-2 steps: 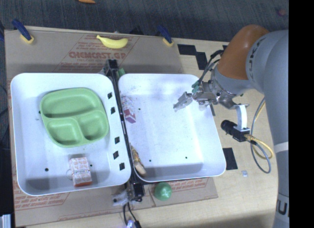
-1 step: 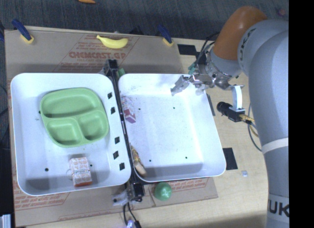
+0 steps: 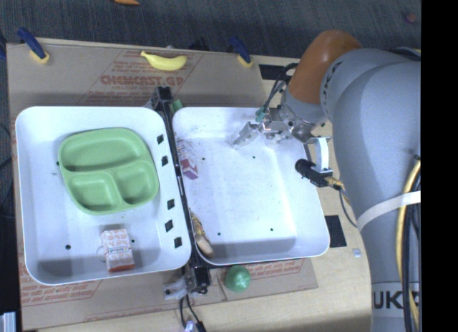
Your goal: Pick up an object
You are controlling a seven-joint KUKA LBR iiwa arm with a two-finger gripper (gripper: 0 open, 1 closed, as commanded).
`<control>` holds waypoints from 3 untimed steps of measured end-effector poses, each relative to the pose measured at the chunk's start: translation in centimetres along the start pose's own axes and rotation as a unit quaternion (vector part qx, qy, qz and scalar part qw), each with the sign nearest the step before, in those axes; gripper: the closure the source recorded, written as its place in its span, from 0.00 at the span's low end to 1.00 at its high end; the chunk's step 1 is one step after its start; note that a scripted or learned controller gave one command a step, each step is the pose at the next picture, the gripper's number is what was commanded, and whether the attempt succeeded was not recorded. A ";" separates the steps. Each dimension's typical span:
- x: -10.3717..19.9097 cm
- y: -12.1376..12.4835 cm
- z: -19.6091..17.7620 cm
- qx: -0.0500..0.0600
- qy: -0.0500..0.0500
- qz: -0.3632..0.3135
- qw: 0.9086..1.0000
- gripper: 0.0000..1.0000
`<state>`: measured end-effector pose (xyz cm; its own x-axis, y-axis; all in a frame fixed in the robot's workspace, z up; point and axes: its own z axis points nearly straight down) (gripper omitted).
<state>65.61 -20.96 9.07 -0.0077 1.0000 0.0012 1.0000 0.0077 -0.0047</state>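
Observation:
My gripper (image 3: 247, 135) hangs over the upper middle of the right bin (image 3: 286, 209), reaching in from the right; it is too small in the camera view to read its state. A small pink and white carton (image 3: 187, 160) lies against the right bin's left wall, well to the left of the gripper. A tan, elongated object (image 3: 201, 241) rests in that bin's lower left corner. In the left bin (image 3: 28, 180) sit a green divided tray (image 3: 109, 169) and a small red and white carton (image 3: 117, 249).
A yellow banana (image 3: 164, 59) lies on the cardboard behind the bins, and a green ball (image 3: 237, 277) in front of the right bin. Blue clamps (image 3: 32, 44) hold the cardboard's back edge. The grey arm (image 3: 372, 123) covers the right side.

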 end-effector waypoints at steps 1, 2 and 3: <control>-0.1 -8.4 -9.3 -0.003 -0.001 0.002 1.000 0.00; -0.1 -1.2 -9.8 -0.002 0.000 0.001 1.000 0.00; 5.6 0.0 0.0 0.000 0.000 0.001 1.000 0.00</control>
<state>65.59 -15.37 9.04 -0.0064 1.0000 0.0014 1.0000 0.0064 -0.0049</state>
